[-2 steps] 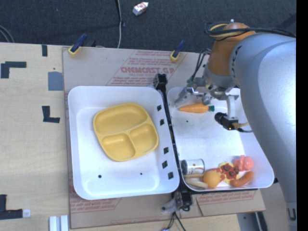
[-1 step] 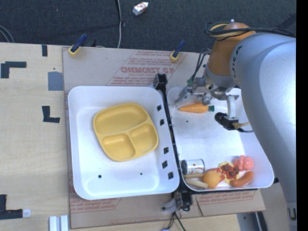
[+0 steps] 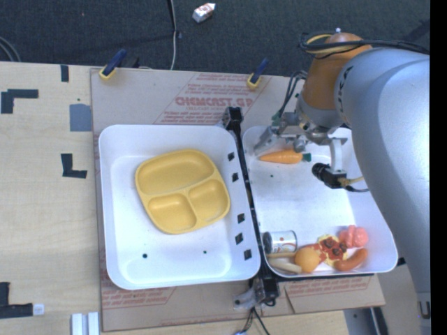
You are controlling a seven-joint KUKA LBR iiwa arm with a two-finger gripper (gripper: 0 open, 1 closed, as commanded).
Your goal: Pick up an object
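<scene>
Up near the right bin's (image 3: 377, 218) far edge: gripper (image 3: 281, 139) low over the carrot (image 3: 280, 158), fingers (image 3: 264, 141) spread apart above it, gripping nothing. Nearby, along the front wall, a can (image 3: 280, 242) and toy food (image 3: 335, 250). Left bin (image 3: 112, 208): yellow divided plate (image 3: 182, 190).

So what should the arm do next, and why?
Probably lower the gripper a little onto the toy carrot and close on it. The gripper hangs just above the carrot in the right bin, and the carrot lies alone there, apart from the pile of toy food.
</scene>
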